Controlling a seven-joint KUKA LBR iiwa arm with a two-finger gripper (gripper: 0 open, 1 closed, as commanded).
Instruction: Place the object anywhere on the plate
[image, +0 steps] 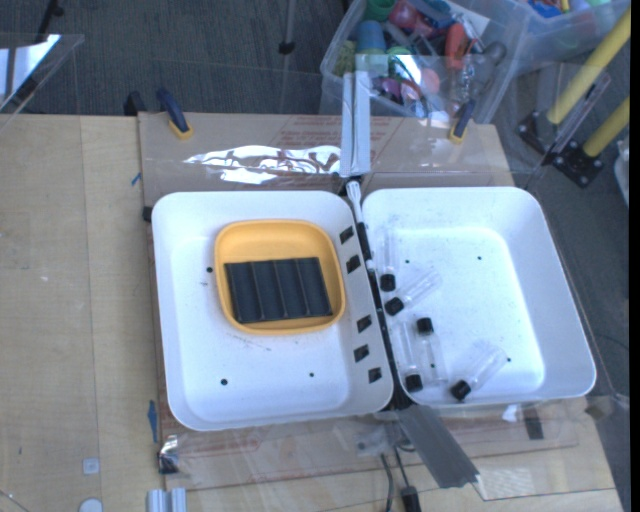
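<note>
Camera view, from above at a slant.

- Plate (232, 246): yellow, a rounded square with a raised rim, sitting flat on the floor of the left bin (190, 350), toward that bin's far half.
- Block (278, 289): dark and flat with four ridged strips running front to back. It lies on the plate, covering most of the plate's well. Its near edge is touching or just beside the plate's near rim, and a crescent of yellow is left bare at the far side.
- Gripper: we cannot tell how far open it is or what it has hold of, so we cannot place the block relative to it.
- Right of the plate, past the seam between the bins, is the right bin (500, 260). Several clear vials (432, 352) with black caps lie on their sides there, scattered along the side nearest the plate and toward the near corner.
- Small black tabs (353, 263) run in a row down the seam, just right of the plate.
- Beyond the plate is a crinkled foil patch (270, 160) on the bench.
- Beyond and right of the plate, well apart from it, is a clear tub (430, 50) of mixed coloured items.
- Beyond and left of the plate is a blue clamp (176, 116) at the board's edge.
</note>
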